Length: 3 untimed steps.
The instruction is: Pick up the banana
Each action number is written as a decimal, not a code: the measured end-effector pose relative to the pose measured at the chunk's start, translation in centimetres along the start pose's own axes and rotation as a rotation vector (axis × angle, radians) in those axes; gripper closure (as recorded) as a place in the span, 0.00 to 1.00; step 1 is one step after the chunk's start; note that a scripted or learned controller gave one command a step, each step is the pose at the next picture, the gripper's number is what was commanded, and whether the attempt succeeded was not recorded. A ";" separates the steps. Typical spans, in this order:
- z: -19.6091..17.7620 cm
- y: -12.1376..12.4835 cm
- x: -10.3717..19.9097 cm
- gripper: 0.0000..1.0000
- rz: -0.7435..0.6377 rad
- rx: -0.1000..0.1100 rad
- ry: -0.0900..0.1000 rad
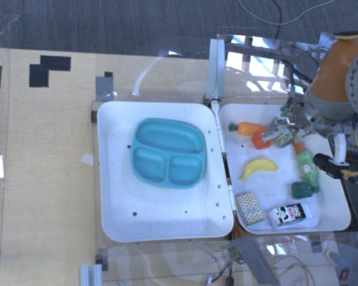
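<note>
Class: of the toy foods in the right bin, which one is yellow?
The banana, curved and lying mid-bin; the carrot near the hand is orange, and the bottle is green.

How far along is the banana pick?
Nothing looks done: the banana lies on the floor of the right bin, untouched. In hand: the gripper sits over the toys at the bin's far end, off the banana. Left: move to the banana, grasp, lift.
</note>
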<state>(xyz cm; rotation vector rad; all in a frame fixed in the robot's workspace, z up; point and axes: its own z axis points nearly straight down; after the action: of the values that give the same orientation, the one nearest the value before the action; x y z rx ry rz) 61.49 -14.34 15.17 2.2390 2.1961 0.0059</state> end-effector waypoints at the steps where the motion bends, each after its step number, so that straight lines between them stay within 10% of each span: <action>1: 3.4 1.9 -0.1 0.00 -0.046 -0.026 -0.007; 2: 2.2 2.1 0.1 1.00 -0.052 -0.031 -0.008; 3: -7.8 5.4 -3.3 1.00 0.308 0.000 -0.001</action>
<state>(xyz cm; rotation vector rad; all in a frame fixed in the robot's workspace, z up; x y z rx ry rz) 66.75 -17.71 22.96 2.5488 1.8269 0.0064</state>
